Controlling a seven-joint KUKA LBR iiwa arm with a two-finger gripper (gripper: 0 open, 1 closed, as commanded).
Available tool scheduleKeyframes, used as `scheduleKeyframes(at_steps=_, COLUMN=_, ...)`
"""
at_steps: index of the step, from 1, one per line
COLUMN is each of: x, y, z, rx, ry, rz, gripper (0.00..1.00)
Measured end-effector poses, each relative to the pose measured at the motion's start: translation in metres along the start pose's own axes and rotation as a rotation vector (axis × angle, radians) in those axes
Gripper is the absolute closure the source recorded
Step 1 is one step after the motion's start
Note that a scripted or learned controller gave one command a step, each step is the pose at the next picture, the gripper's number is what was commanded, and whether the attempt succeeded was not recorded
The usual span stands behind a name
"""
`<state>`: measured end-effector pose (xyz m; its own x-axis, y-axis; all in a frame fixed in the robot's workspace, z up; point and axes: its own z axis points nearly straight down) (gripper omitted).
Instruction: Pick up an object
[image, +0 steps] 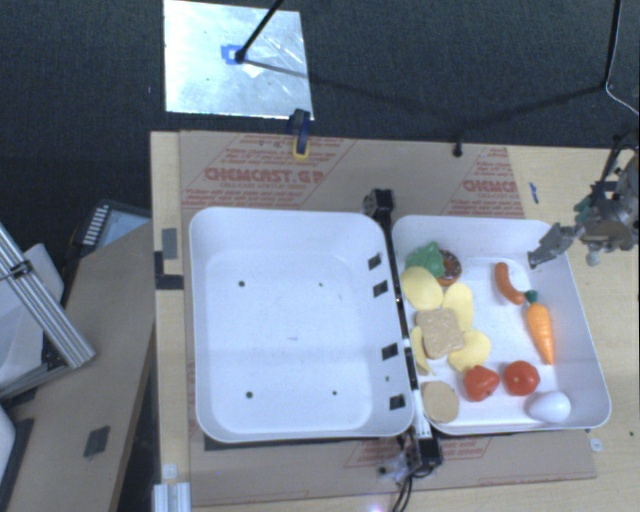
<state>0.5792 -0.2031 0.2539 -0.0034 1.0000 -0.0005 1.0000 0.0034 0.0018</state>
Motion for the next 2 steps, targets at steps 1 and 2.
scheduleKeyframes(at_steps=1, x=0.021, y=-0.004, z=0.161, rx=0.006, ry=0.003, rz=0.000, gripper=0.00)
scheduleKeyframes(at_steps=2, x=0.071, y=0.070, z=0.168, rx=-0.006, ry=0.000, rz=-0.004, gripper=0.00)
